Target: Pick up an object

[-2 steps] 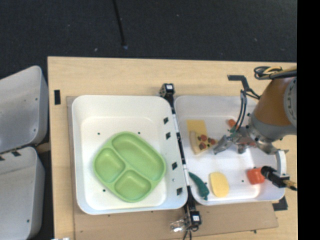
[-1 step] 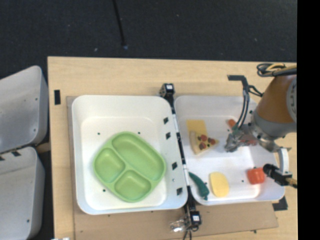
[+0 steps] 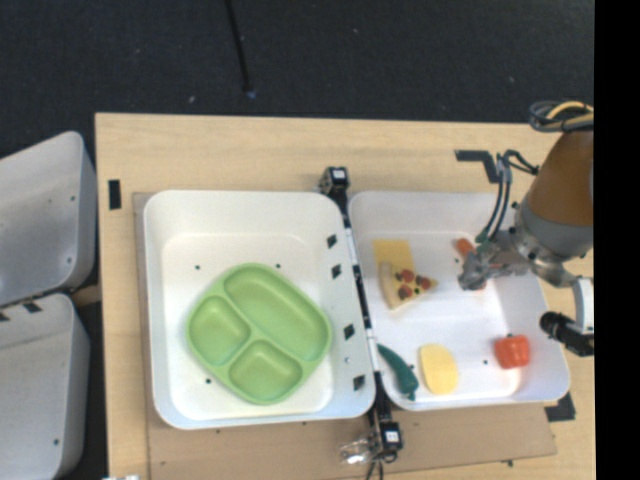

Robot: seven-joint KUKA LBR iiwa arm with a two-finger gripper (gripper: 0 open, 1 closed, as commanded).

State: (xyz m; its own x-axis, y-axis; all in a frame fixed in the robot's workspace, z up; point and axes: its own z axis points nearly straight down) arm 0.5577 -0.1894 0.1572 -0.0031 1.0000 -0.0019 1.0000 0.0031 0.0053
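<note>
Nearest the camera, along the 6 o'clock rim of the right bin (image 3: 560, 388), three items sit in a row: a dark green piece (image 3: 398, 368) at the bin's 7 o'clock corner, a pale yellow oval piece (image 3: 438, 368) just beside it, and a red-orange piece (image 3: 512, 352) towards 4 o'clock, well apart from the yellow one. Up at about 10 o'clock in the same bin lies a yellow wedge with dark red spots, a pizza-slice toy (image 3: 400, 275), flat on the bin floor. A small orange-red item (image 3: 464, 247) shows at 12 o'clock, just beside the hand.

Arm enters from 3 o'clock; orange band visible above the grey wrist. Hand (image 3: 474, 274) is low over the right bin's centre, between the pizza-slice toy and the bin's 3 o'clock wall, apart from the slice. Cannot tell how the hand is set, nor whether it grips anything; it is blurred and partly hidden by the wrist.

Left bin (image 3: 160, 268) holds a green three-compartment plate (image 3: 258, 333), lying flat towards its 6 o'clock side. Both bins rest side by side on the wooden worktop (image 3: 300, 153).
</note>
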